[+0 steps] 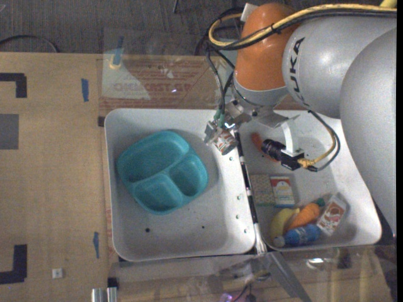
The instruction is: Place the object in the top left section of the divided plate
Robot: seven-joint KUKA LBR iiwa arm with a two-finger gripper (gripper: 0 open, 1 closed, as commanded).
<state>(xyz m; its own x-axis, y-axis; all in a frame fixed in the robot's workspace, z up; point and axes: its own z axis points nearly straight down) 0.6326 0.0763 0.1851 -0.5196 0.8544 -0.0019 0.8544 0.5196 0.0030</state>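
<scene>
The teal divided plate (162, 172) lies in the left bin (189, 241), with three sections facing up. My gripper (220, 136) hangs over the left bin's right edge, just right of the plate and above the wall between the bins. A small white-and-red carton (222, 143) sits between its fingertips, lifted off the bin floor. The grey arm with its orange band (267, 39) reaches in from the upper right and hides part of the right bin.
The right bin (368, 231) holds a flat snack box (282, 190), a banana (283, 219), a carrot (306, 213), a blue bottle (301, 235), a small carton (332, 214) and an orange piece (257, 141). A black cable connector (280, 153) hangs from the arm.
</scene>
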